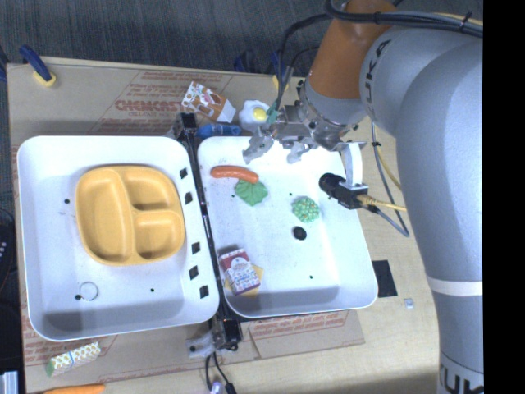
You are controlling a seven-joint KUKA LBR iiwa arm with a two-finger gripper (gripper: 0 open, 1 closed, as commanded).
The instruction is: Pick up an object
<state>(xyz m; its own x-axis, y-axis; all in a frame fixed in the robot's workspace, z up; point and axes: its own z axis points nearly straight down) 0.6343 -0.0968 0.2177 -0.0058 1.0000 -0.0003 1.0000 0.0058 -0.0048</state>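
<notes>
Currently you are in the approach step: the metal two-finger gripper (275,146) hovers with fingers apart and empty at the upper edge of the right white bin (344,290), so next lower it onto the orange sausage-shaped toy (234,172) just below-left.

My grey arm (443,138), orange-banded at the wrist, reaches over two white bins (33,245): a yellow sectioned tray (131,214) in one; an orange-red sausage (234,172), green leafy piece (251,192), green cluster (306,209) and red-and-white packet (239,271) in the other.
</notes>
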